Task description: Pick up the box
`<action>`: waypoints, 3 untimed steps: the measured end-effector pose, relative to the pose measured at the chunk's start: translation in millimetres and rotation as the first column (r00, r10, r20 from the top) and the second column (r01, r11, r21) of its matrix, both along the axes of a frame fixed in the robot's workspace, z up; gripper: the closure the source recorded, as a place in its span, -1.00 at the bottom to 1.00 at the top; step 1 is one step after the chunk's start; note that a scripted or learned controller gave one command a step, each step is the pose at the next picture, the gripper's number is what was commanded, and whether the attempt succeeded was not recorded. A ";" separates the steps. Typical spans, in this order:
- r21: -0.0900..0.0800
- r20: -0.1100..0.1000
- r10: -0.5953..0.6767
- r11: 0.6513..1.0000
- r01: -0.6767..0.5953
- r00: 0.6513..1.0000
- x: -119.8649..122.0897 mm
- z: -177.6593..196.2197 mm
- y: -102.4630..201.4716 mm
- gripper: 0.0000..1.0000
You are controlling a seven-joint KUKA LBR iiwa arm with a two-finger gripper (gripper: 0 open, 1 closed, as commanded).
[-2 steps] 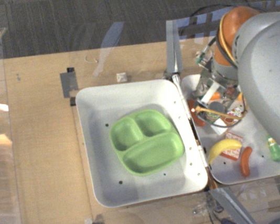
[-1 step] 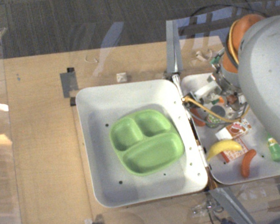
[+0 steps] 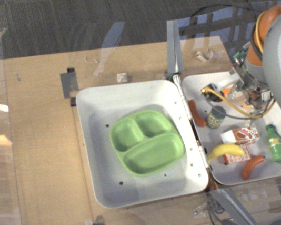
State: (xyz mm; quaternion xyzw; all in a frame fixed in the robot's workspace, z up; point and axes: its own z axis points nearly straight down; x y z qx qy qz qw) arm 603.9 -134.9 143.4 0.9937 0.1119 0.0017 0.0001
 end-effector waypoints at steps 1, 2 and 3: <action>0.000 0.000 -0.016 1.000 0.016 1.000 34.6 -48.3 31.6 -1.00; 0.000 -0.001 -0.018 1.000 0.018 1.000 42.9 -3.0 -20.7 -1.00; -0.002 0.004 -0.010 1.000 0.010 1.000 54.5 -51.3 42.1 -1.00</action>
